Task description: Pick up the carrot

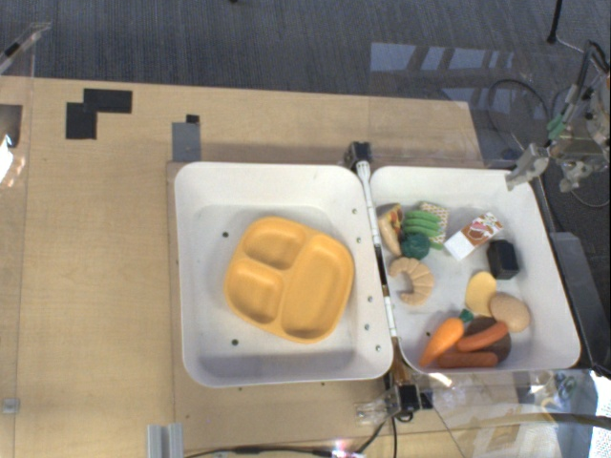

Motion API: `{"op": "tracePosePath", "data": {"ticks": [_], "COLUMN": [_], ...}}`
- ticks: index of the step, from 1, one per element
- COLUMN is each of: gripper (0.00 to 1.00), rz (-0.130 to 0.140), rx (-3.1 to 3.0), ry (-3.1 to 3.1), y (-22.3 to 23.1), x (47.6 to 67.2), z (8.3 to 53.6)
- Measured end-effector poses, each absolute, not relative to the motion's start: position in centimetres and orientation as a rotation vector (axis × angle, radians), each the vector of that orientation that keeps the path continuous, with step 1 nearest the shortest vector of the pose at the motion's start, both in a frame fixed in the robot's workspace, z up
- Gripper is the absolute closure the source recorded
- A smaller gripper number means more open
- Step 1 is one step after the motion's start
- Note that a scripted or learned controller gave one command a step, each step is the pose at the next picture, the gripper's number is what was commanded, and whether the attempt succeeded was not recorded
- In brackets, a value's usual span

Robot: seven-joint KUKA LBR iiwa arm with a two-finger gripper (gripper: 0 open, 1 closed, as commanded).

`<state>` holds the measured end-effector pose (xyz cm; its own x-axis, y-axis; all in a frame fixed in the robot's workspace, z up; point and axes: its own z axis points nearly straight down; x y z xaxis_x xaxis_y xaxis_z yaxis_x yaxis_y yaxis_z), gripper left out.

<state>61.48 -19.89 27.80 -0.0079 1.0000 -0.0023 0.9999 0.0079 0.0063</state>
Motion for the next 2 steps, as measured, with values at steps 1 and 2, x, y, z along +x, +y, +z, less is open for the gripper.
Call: {"op": "tracePosePath", "data": {"ticks": [1,2], "gripper": [0.0,0.0], "rz": [-0.004,0.022], "rx": [2.207,2.108], "ry": [2.243,2.272], "y": [-19.5,-17.5], "x": [55.9,53.6], "z": [14.5,10.8]}}
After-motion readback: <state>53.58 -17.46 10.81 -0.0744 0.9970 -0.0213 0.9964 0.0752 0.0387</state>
